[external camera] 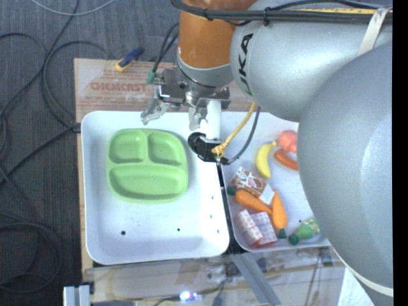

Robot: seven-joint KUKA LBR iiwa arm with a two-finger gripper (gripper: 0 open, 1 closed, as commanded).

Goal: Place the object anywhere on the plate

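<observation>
A green divided plate (148, 165) lies in the left white bin (159, 238), with nothing on it. My gripper (176, 115) hangs over the bin's far edge, just beyond the plate's far right corner. Its two fingers (152, 112) are spread apart, so it is open, and only white bin floor shows between them. The toy food lies in the right bin (237, 234): a yellow banana (264, 159), two orange carrots (254, 201), a red and white packet (248, 182) and a pink carton (256, 227).
A black cable loop (201, 146) and a yellow wire hang from the wrist near the wall shared by the bins. A red-orange fruit (287, 140) and a green vegetable (304, 231) sit by the arm. A blue and yellow item (129, 58) lies on the cardboard behind.
</observation>
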